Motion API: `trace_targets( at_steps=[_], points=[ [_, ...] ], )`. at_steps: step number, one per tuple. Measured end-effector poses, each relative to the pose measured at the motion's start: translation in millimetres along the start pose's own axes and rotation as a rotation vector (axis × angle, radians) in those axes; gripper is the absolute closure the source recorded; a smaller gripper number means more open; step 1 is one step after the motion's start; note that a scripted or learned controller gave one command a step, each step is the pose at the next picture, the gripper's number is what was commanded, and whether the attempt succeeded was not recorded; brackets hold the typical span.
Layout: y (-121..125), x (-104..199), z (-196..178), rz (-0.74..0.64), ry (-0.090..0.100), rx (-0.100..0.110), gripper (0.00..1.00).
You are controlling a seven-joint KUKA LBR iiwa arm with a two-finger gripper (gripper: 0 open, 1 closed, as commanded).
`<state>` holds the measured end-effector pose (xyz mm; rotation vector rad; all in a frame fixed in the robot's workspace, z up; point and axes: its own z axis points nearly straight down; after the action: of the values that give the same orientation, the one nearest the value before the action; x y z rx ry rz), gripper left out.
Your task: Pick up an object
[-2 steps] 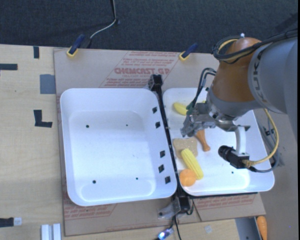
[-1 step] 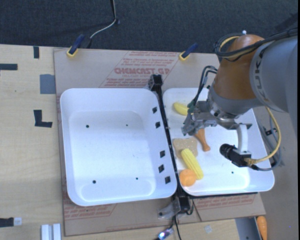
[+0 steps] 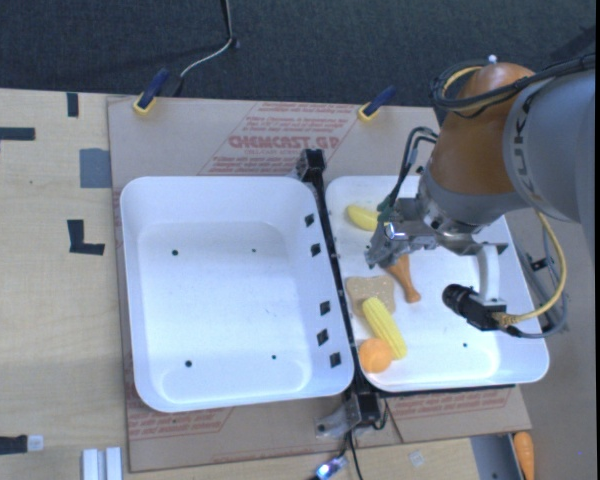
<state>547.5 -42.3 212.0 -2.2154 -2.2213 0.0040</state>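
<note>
The right bin [image 3: 500, 363] holds several toy foods. A small yellow piece [image 3: 361, 216] lies near its far left corner. An orange drumstick-shaped piece [image 3: 407, 280] lies mid-bin, beside a tan slice of bread [image 3: 368, 289]. A yellow corn cob [image 3: 384, 327] overlaps the bread's near edge, and an orange ball [image 3: 376, 356] sits at the near left corner. My gripper [image 3: 387, 247] hangs low over the bin, just above the top end of the orange drumstick piece, between it and the yellow piece. The wrist hides the bin floor behind it.
The left bin [image 3: 140, 268] stands beside the right one, divided from it by a black strip [image 3: 323, 258]. A black fitting [image 3: 468, 303] with a yellow cable hangs off the arm over the right bin's right half. Clamps hold the cardboard base at the far edge.
</note>
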Motion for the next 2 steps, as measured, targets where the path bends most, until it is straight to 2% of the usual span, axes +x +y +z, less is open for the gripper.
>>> trace_targets(
  at_steps=[2],
  points=[
    [0.3, 1.5, -18.4, -0.002, 0.002, 0.002, 1.0]
  ],
)
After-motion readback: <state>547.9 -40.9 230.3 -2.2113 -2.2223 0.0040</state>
